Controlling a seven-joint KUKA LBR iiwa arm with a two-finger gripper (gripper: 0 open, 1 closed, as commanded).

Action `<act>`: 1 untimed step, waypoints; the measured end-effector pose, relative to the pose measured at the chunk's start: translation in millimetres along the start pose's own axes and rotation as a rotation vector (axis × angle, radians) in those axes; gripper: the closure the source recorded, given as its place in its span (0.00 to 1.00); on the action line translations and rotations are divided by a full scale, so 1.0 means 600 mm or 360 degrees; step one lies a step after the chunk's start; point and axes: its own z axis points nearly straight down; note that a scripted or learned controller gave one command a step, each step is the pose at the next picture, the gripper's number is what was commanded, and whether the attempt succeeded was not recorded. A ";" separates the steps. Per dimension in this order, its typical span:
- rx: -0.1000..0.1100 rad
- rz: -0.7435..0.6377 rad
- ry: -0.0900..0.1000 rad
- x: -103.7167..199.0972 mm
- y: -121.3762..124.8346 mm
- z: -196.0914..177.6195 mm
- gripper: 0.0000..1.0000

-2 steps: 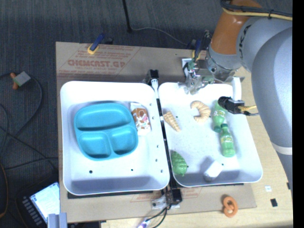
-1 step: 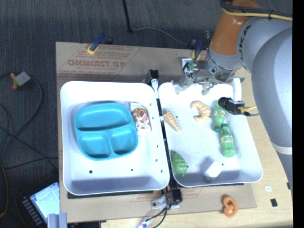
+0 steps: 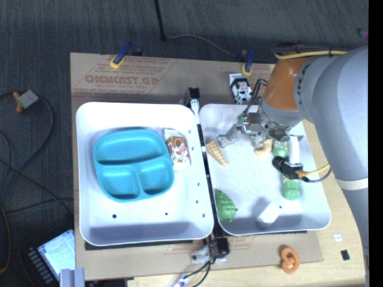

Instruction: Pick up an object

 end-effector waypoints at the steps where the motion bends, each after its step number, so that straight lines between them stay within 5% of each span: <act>1: -0.0005 0.0000 -0.0004 -0.001 0.001 -0.017 1.00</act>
